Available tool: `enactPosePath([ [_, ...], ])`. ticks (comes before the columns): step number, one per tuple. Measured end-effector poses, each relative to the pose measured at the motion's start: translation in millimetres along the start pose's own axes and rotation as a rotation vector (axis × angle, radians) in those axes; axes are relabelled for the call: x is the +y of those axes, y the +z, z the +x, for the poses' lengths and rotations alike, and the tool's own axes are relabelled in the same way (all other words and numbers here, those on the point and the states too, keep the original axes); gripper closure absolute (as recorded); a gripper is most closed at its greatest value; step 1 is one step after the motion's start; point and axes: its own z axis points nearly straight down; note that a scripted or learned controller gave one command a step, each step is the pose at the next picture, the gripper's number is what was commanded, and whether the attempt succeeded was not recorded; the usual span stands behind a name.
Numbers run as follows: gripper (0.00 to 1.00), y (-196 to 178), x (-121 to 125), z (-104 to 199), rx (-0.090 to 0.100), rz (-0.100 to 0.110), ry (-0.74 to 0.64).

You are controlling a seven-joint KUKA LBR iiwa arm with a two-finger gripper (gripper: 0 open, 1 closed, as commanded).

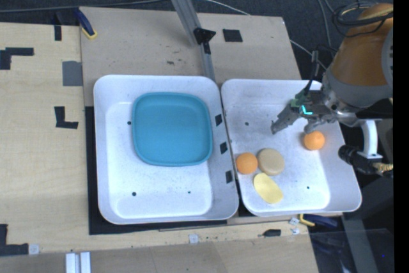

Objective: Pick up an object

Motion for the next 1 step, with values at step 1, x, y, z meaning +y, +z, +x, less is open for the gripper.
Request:
enactPosePath([
  [1, 0.0, 0.0, 0.0, 0.0, 0.0, 0.0, 0.0],
])
